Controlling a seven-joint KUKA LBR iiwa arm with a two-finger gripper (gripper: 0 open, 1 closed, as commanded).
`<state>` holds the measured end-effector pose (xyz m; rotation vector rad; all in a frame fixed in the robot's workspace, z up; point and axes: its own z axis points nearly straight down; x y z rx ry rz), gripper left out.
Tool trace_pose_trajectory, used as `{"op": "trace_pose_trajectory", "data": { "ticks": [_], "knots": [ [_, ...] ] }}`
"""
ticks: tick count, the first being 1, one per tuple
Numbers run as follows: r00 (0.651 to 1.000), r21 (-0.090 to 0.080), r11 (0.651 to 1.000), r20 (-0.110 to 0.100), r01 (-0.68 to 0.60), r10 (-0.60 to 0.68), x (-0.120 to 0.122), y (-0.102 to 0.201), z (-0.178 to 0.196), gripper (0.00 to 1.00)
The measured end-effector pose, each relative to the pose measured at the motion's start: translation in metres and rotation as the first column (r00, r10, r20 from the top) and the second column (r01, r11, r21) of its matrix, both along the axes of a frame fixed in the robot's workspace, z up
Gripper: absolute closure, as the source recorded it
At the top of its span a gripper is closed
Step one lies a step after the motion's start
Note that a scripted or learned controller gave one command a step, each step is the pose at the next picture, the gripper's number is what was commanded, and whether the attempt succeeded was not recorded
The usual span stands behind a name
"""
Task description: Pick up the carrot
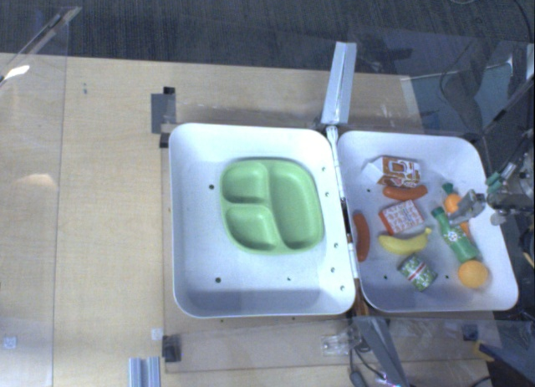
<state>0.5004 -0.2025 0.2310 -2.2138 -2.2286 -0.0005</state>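
Two white bins are seen side by side on the bench; the left bin [192, 277] carries a green divided tray [272, 204], and the right bin [493, 293] carries the small food items. Among these are counted a red-and-white packet [404, 218], a printed packet [399, 169] at the far side, a green bottle [456, 239], a banana [405, 242], a long red sausage [362, 236] by the dividing wall, another sausage [405, 192], a green can [416, 272] and an orange fruit [473, 274]. The carrot [452, 203] is judged to be the small orange piece with a green top, near the right side of the right bin, just above the bottle's cap. The gripper [473, 204] is placed just beside it, at its right.

A wrong item may be taken from here: the bottle lies almost touching the carrot, so it could be caught or pushed when the fingers are closed; the carrot is small and could be knocked away or slip out; the round orange fruit could also be mistaken for it because of the colour.

How wide the jaws stand cannot be told, because the tip is small and blurred; nothing is seen clearly held in it.
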Motion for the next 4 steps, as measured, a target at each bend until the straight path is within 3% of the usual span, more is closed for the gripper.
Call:
{"op": "trace_pose_trajectory", "data": {
  "ticks": [1, 2, 3, 4],
  "knots": [
    [0.96, 0.001, 0.96, 0.0, -0.279, 0.279, 0.057, 0.036, -0.069, 0.0],
    [0.99, 0.0, 0.99, 0.011, 0.141, -0.141, 0.072, 0.089, -0.123, 0.0],
    [0.991, -0.001, 0.991, 0.016, 0.136, -0.136, 0.075, 0.089, -0.113, 1.0],
    [0.997, 0.0, 0.997, 0.002, 0.073, -0.073, 0.128, 0.121, -0.086, 1.0]
  ]
}}
